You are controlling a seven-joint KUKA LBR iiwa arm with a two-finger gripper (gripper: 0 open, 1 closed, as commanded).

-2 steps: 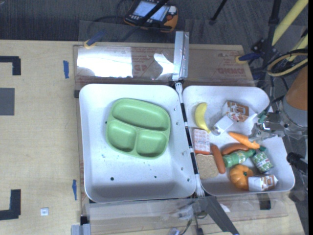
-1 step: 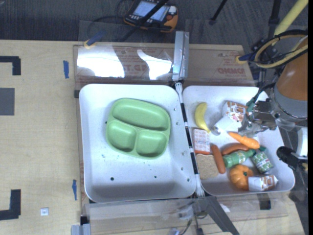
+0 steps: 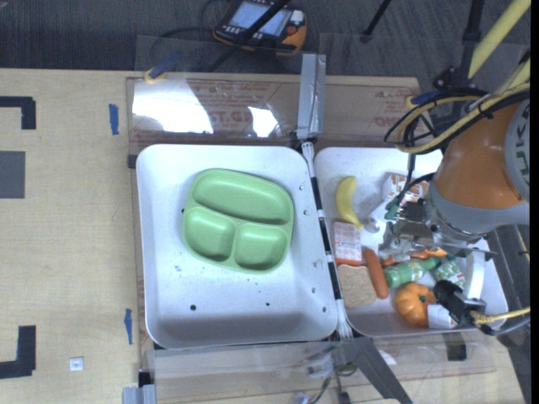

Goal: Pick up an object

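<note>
Arm's down over the right bin [image 3: 497, 263], pincer [image 3: 402, 241] sitting in the pile w/ banana [image 3: 347, 200], carrot [image 3: 376, 274], orange fruit [image 3: 414, 303]. Can't tell if it's clenched or released tbh. Looks like the reach/grab step imo; next it needs to clamp one item, prob the carrot, & lift straight up.

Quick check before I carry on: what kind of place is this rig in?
Most likely a robotics lab test cell. Two white bins sit on a taped-up bench, toy food like a banana and carrot serves as props, and a handheld controller lies on the floor.
</note>
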